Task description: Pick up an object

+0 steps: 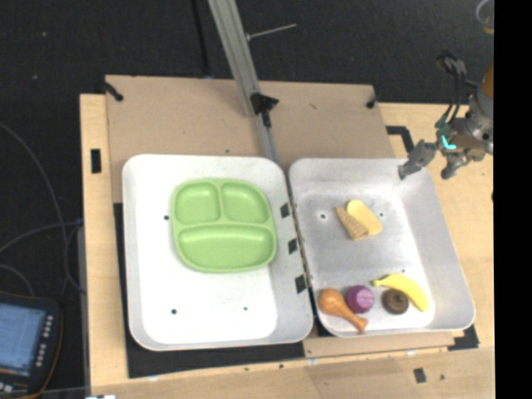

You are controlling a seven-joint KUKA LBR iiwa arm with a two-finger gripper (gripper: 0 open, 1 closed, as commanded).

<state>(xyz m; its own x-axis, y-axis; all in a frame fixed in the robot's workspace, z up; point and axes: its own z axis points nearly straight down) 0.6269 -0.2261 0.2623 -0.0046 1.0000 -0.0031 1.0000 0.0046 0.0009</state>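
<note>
The right bin (pixel 416 214) holds several small objects. A yellow and tan wedge (pixel 358 220) lies near its middle. Along the front edge sit an orange pear-shaped piece (pixel 341 307), a purple piece (pixel 360 298), a dark brown ring (pixel 395 302) and a yellow banana (pixel 405 289). My gripper (pixel 434 161) hangs at the bin's back right corner, above its rim, with its two fingers spread apart and nothing between them. It is well away from every object.
The left bin (pixel 150 306) carries a green divided plate (pixel 224 225). A slanted metal pole (pixel 237 52) rises behind the bins. A tablet (pixel 25 335) lies off the bench at the lower left.
</note>
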